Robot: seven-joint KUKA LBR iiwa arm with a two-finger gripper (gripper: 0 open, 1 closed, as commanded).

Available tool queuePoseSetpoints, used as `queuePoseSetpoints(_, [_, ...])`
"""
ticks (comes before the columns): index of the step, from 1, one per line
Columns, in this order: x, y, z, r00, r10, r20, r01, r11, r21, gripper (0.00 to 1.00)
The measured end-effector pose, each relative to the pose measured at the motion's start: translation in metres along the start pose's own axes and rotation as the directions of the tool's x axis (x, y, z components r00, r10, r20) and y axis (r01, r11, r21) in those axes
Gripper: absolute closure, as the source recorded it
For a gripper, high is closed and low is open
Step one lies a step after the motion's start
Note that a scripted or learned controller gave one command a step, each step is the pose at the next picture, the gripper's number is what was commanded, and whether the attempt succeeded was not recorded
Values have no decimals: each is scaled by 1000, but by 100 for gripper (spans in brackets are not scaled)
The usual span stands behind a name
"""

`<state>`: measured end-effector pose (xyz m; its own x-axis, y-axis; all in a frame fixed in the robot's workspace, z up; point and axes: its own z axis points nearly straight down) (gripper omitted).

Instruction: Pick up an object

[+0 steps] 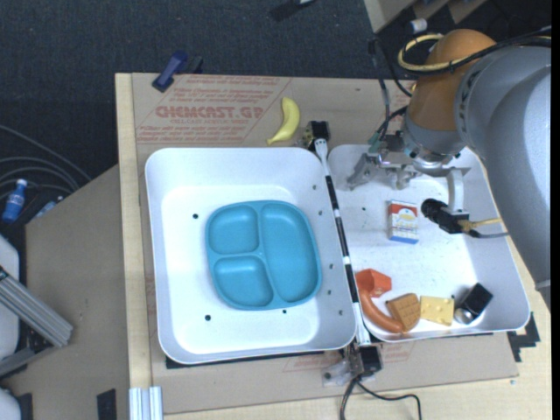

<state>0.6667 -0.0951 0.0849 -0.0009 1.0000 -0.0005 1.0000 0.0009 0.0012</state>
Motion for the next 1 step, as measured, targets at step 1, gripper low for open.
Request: queuePoseSetpoints(1, [3, 0, 0, 1000, 0, 0, 0, 1000, 1, 0])
